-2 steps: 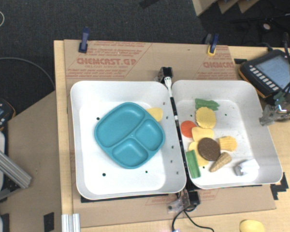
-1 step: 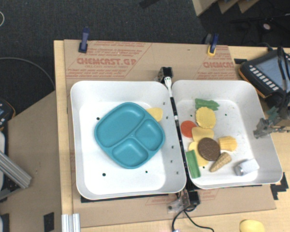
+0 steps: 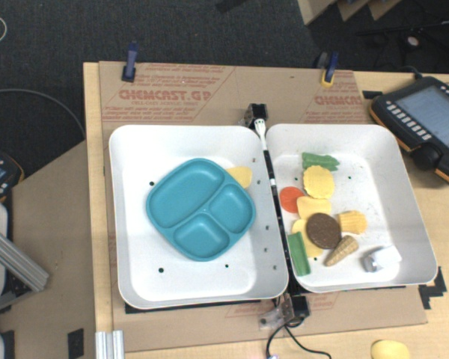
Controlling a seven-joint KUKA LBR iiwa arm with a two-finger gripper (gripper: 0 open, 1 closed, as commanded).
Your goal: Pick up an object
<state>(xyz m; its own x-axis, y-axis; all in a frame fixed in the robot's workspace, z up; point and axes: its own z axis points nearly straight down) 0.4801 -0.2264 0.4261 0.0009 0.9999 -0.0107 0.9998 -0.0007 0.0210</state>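
The right bin [image 3: 389, 152] holds a cluster of toy food. A green leafy piece [image 3: 319, 161] lies at the top, with a yellow piece [image 3: 319, 182] just below it. An orange-red disc [image 3: 291, 198] sits near the bin's left wall. A brown round cookie [image 3: 323, 230] lies in the middle, beside a yellow corn-like piece [image 3: 352, 221] and a tan cone [image 3: 340, 250]. A green stick [image 3: 298, 253] lies along the left wall, and a small grey piece [image 3: 373, 261] rests at the lower right. The left bin [image 3: 135, 260] holds a blue sectioned plate [image 3: 200, 209] with a yellow piece [image 3: 239, 176] at its upper right edge.
The bins sit on a cardboard sheet [image 3: 165, 92] held by a blue clamp [image 3: 129, 62] and a yellow-blue clamp [image 3: 328, 68]. A black tablet-like pendant [image 3: 423, 122] lies at the right. A yellow object [image 3: 389, 349] rests at the bottom edge.
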